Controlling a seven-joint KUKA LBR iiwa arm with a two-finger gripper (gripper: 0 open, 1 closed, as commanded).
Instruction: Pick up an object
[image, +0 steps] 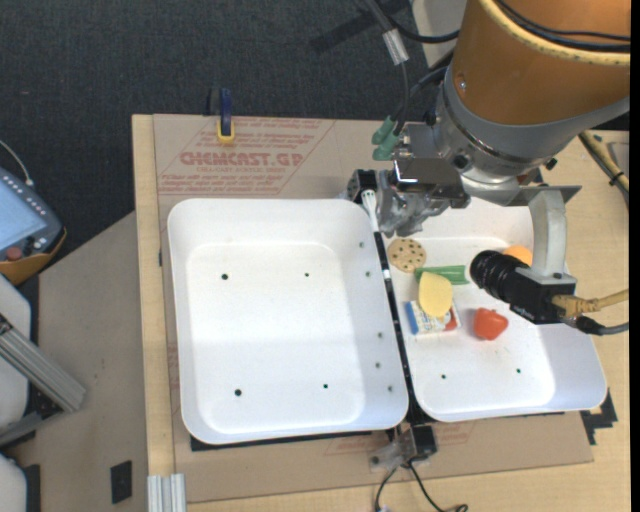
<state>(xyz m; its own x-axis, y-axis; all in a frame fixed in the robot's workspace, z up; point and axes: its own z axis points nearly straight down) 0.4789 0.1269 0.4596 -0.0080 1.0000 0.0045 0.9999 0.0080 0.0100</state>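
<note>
My gripper (405, 222) hangs over the far left corner of the right-hand shallow white bin (500, 385), close to the wall shared with its neighbour. From this slant I cannot tell whether it is open or closed, and I see nothing gripped in it.

Closest to it, just on the camera side, lies a round tan perforated biscuit (405, 254). A little beyond that and to its right is a short green stick (443, 272), with a pale yellow rounded piece (435, 294) touching it below. That piece overlaps a small blue, white and red carton (430, 320). Further right are a partly hidden orange ball (518, 257) and a small red lump (489, 324). The left-hand shallow white bin (270, 330) spreads away on my other side.
</note>
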